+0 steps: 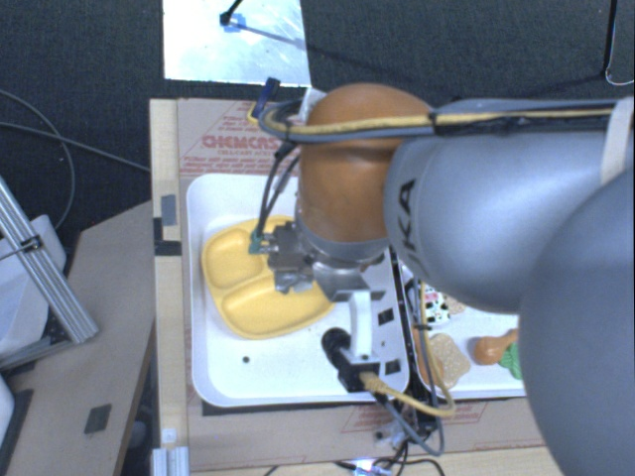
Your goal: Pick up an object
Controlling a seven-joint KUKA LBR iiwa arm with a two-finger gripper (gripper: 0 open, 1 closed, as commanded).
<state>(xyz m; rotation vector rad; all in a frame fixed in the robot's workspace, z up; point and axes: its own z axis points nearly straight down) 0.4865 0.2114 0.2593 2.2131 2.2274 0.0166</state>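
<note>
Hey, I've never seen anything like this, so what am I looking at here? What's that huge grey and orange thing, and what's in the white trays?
The huge grey shape with the orange band is a robot arm reaching in from the right. There is one picture, taken by a camera fixed above the bench and looking down at a slant, so the arm hides much of the scene.

Under it are two shallow white bins side by side. The left bin holds a yellow object with two rounded lobes. The right bin is mostly covered by the arm. At its near edge you can see a tan piece, an orange thing and a bit of green.

The arm's claw sits low over the yellow object. From this angle I cannot tell whether it is gripping anything.
</note>
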